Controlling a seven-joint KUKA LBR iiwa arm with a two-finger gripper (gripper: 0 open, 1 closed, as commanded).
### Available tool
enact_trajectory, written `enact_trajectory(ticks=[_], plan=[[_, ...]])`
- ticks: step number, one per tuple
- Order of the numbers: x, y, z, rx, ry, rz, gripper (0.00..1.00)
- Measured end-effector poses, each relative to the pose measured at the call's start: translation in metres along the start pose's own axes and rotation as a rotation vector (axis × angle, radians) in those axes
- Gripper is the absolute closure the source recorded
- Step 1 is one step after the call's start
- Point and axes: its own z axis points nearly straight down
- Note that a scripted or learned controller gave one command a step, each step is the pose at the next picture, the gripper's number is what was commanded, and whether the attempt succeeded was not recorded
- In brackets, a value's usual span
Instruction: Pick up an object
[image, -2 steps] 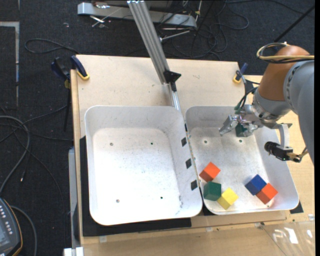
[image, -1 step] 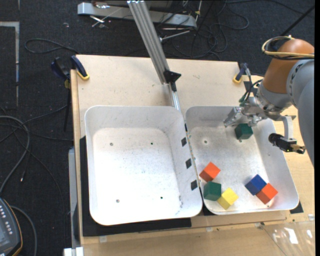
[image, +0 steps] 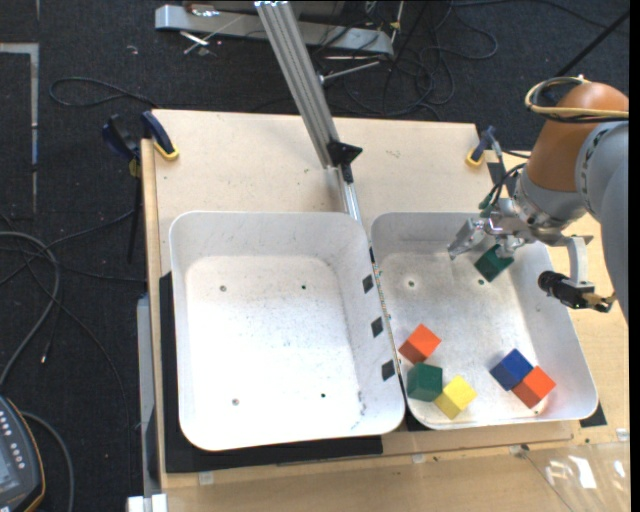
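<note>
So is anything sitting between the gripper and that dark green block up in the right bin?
Nothing visible does. The gripper is right at the dark green block, which appears to sit just under it. The other blocks lie apart near the right bin's front edge, the nearest being the orange block.

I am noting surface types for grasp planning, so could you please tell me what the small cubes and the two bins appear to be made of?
The orange cube, yellow cube and blue cube look like painted wood or solid plastic: flat matte colour, crisp edges; which one cannot be told. The left bin and right bin look like thin moulded white plastic, with rounded corners, rolled rims and dark scuff speckles.
</note>
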Motion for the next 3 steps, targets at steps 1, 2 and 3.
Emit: enact_trajectory(ticks=[1,2,3], plan=[[-0.0039,-0.0103,0.0000,-0.003,-0.002,-0.001,0.00],[-0.0044,-0.0041,0.0000,-0.011,-0.001,0.002,0.00],[-0.0098,-0.0092,0.0007,-0.007,-0.005,-0.002,0.00]])
